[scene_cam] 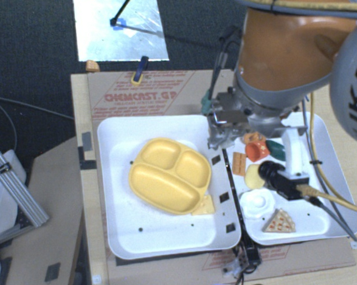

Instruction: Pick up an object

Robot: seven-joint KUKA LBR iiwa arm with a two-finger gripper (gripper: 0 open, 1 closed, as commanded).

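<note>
My gripper [219,135] hangs over the ridge between the two bins, near their far end, under the big orange and grey wrist. Just to its right in the right bin [331,152] lie several toy foods: a red-orange piece [256,148], a green piece [276,149], a brown waffle-like cracker [239,163], a pale yellow round [253,177], a white fried egg [256,203] and a pizza slice [278,222]. The arm hides the far part of the right bin.
A yellow divided plate [168,173] fills the middle of the left bin [121,234], with a small yellow slice [203,205] at its near right corner. Cardboard lies under both bins. A metal frame [10,181] stands at the left.
</note>
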